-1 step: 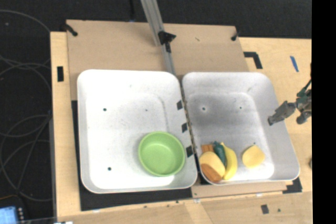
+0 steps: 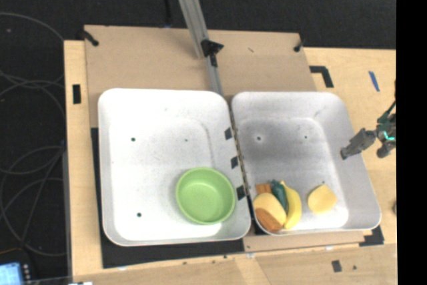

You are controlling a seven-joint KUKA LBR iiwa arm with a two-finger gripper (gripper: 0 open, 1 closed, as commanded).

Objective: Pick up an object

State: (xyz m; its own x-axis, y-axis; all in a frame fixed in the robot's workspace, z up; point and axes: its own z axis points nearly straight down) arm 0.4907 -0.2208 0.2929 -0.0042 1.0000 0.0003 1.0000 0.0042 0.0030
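Objects for picking lie in two white bins, seen from the one camera above. Camera view: the left bin (image 2: 133,123) holds a green bowl (image 2: 205,195), upright, near its front right corner. The right bin (image 2: 293,117) holds a cluster at its front left corner: a banana (image 2: 292,209), a dark green piece (image 2: 281,195) touching it, and a brown and yellow item (image 2: 269,211) against the front wall, too blurred to name. A yellow lump (image 2: 321,199) sits apart from the cluster, to its right and near the front wall. The gripper (image 2: 371,141) is at the right rim of the right bin, just outside the wall, well apart from every object; whether it is spread or closed cannot be told at this size, and nothing is visible in it. Judged step: approach, with no target yet reached. The next move calls for travel inward over the right bin, then a descent. The yellow lump looks the easier target, since it stands free; the cluster risks a pinch on two things at once.
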